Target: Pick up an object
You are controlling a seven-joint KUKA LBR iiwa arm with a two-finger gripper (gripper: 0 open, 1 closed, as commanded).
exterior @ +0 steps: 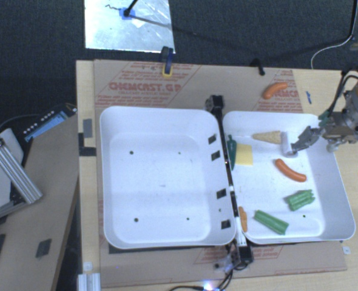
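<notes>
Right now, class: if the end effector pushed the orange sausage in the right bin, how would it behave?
The sausage looks rounded, so it would probably roll. Its glossy skin suggests it may slip from a pinch. It seems small and light.

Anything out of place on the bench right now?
Yes. One sausage lies on the cardboard behind the right bin, outside it, and a small carrot sits wedged against that bin's left wall.

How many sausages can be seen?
2: one sausage lies in the right bin, below the gripper; another sausage lies on the board behind that bin.
</notes>
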